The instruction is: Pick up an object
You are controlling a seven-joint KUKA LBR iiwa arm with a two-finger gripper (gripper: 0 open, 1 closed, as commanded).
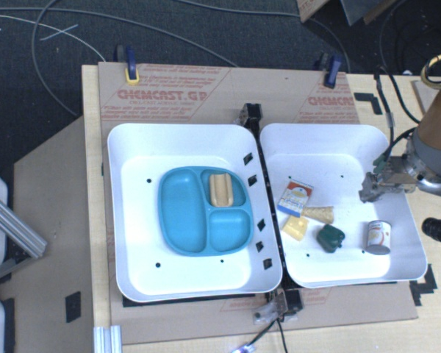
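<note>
Two white bins are shown side by side on the counter (95, 197). The left bin (125, 160) carries a blue divided plate (184, 212), in whose upper right compartment a tan block (220, 189) lies. The right bin (353, 142) carries a small red-and-white carton (295, 197), a yellow wedge (295, 229) with a pale piece (320, 214) just beside it, a dark green object (330, 237) and a small can (378, 236) lying near the right wall. The claw (373, 184) is seen over the right edge of the right bin, above the can and apart from it; whether it is released or clenched cannot be told, and nothing is seen held in it. The step in hand is judged to be the approach, with no object yet picked. The next move is judged to call for the claw to be lowered over one chosen object, probably the can or the green object, and closed around it.
</note>
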